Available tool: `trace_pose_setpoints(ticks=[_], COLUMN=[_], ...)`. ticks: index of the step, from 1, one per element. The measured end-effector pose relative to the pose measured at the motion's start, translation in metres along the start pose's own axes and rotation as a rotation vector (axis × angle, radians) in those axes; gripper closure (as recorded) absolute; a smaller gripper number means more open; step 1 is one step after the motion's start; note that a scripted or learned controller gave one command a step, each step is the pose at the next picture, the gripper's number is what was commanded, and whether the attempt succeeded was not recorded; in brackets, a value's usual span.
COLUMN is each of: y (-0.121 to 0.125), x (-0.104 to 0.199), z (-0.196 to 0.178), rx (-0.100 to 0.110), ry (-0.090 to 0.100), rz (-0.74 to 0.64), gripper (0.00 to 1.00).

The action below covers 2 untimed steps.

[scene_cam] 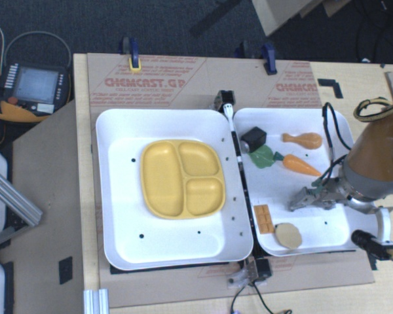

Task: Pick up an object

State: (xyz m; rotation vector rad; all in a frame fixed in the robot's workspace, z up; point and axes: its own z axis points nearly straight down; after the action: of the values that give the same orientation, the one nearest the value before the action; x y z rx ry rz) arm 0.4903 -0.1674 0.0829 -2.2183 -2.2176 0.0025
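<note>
**Right bin: gripper vs. nearest items**

Camera view:
- Gripper (300, 202): low over right bin (327, 244), tips pointing left; open or shut — can't tell; nothing seen betw. them.
- Carrot (300, 165): just beyond tips, long axis roughly left-right, leafy end left.
- Round biscuit (289, 235): near side of tips, close.
- Waffle bar (264, 218): left of tips.
- Drumstick (302, 139): further beyond carrot.

Red "CHEMCAST G.P." lettering on the brown bench sheet (158, 70).
</note>
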Motion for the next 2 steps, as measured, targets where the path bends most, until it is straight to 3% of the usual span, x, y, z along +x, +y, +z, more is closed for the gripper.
trace_pose_setpoints(ticks=[1,2], y=[0.001,0.01], x=[-0.001,0.005], z=[-0.012,-0.061], rx=[-0.005,-0.011], ry=[-0.003,-0.005], rz=[0.0,-0.002], gripper=[1.0,1.0])
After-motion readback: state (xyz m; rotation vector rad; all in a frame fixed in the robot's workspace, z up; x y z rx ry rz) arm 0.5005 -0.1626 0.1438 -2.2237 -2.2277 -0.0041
